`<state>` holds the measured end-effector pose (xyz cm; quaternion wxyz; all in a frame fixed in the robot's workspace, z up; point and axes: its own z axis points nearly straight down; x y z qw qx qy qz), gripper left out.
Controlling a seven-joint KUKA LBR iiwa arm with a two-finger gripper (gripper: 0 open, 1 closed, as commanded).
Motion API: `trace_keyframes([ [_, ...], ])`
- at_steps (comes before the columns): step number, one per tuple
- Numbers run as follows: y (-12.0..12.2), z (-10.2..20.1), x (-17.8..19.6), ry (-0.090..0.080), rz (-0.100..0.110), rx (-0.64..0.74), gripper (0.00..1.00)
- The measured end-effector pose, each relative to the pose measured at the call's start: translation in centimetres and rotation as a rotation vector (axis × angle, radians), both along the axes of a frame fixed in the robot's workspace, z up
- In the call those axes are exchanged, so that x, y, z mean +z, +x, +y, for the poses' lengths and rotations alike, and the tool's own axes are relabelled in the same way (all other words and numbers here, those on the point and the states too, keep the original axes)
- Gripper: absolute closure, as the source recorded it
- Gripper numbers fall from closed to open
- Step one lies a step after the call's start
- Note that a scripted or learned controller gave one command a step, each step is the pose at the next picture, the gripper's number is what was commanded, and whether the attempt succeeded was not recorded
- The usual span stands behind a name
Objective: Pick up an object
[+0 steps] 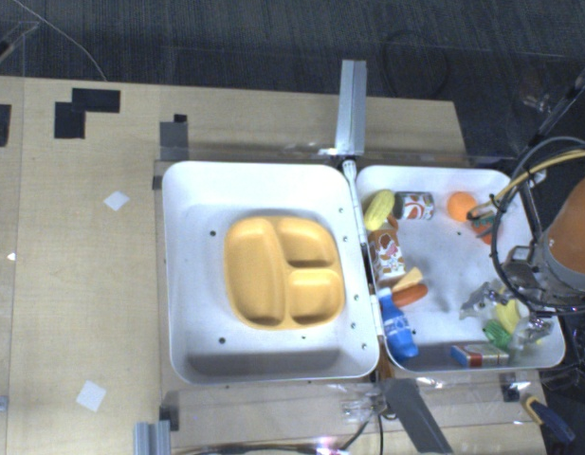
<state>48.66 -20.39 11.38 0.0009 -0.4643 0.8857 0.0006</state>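
Orange-banded arm reaches in from the right, bent low over the right bin's near right corner. Its hand hangs over a small heap of yellow and green toy pieces; whether it is wide, narrow or holding anything cannot be told.

Two white bins sit side by side. The left bin holds one yellow three-compartment tray. The right bin holds one banana, one can, one orange ball, one printed packet, one hot dog, one blue bottle and one marker.

Both bins rest on a pale wooden table; dark carpet lies beyond.
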Motion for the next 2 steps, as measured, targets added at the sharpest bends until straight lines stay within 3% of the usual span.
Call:
trace_keyframes([
  [1,8.6,0.5,-2.4,0.001,-0.011,-0.485,0.00],
  [2,1.2,-0.3,5.8,-0.001,-0.013,-0.643,0.00],
])
